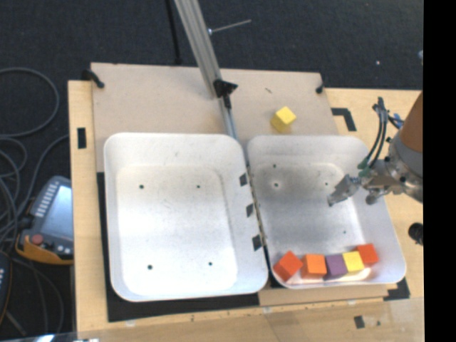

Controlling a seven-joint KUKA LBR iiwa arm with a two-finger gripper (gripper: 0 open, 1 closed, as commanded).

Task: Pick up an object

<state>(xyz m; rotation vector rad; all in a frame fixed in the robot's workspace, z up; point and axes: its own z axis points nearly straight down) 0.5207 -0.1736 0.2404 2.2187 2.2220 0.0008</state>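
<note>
Your targets: a row of small foam cubes along the right white plastic bin's (285, 152) near edge: red-orange (288, 264), orange (315, 264), purple (335, 265), yellow (353, 262), red (368, 254). The two-finger gripper (354, 189) hangs above them, holding nothing; its opening, can't tell.

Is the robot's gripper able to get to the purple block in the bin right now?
Probably yes. The gripper hangs over the right bin, and the purple block sits uncovered at the bin's near edge. But it is squeezed between an orange block and a yellow block, leaving the fingers little room.
</note>
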